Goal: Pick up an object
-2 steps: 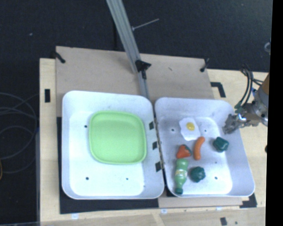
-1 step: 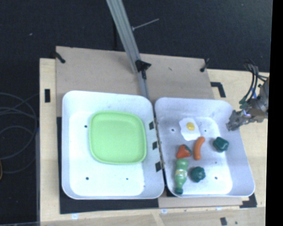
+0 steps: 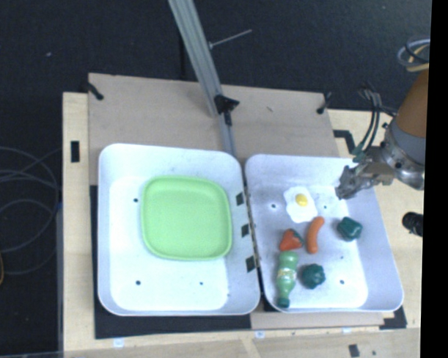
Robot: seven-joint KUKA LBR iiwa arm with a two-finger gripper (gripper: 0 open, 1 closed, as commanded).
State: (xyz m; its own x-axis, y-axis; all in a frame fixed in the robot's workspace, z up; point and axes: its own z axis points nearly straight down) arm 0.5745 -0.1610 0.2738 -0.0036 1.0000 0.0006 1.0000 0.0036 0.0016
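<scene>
A big tan bench point(image 3: 284, 125) sits on a dark floor point(image 3: 68, 30). A grey pole point(image 3: 199, 52) slants down from the top and ends near the gap between the bins. Black wires point(image 3: 21, 204) lie on the floor at the left.

Two white bins sit side by side on the bench. The left bin point(image 3: 118, 281) holds one thing, a green plate point(image 3: 186, 217), lying flat in the middle.

The right bin point(image 3: 352, 285) holds the small toys. A green bottle point(image 3: 286, 276) lies near the front left side of this bin. Touching its top end is a little red piece point(image 3: 289, 240). Just beside that is an orange carrot point(image 3: 314, 233), tilted. A fried egg point(image 3: 300, 203), white with a yellow middle, lies just behind the carrot. A dark green lump point(image 3: 311, 274) sits beside the bottle. A second dark green lump point(image 3: 348, 228) sits near the right side, apart from the rest.

The arm point(image 3: 409, 122) reaches in from the right. Its gripper point(image 3: 346, 188) is over the back right part of the right bin, near the egg and the second lump. Nothing shows between its fingers, and I cannot tell if they are wide or narrow. Nothing blocks the way to the toys from above.
</scene>
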